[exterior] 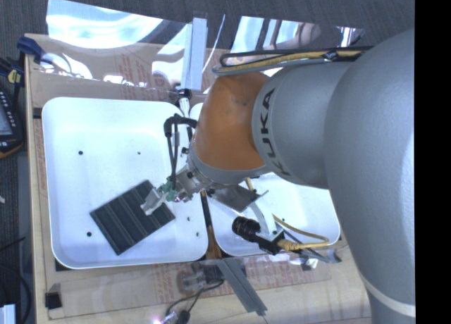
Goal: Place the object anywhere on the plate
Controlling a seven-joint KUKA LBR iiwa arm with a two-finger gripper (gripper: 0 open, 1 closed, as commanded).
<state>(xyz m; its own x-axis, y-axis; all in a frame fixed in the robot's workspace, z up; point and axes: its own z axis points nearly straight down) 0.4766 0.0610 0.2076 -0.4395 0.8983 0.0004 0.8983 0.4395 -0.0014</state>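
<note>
My gripper [156, 199] hangs over the left bin [63, 125], at the upper right edge of the dark ribbed plate [132, 217]. The plate lies flat in the near half of that bin, its long axis running from lower left to upper right, so its bulk extends down and left from my gripper. Something small and pale sits at the gripper's tip (object or fingertip, I cannot tell). Whether my gripper is apart or closed I cannot tell.
</note>
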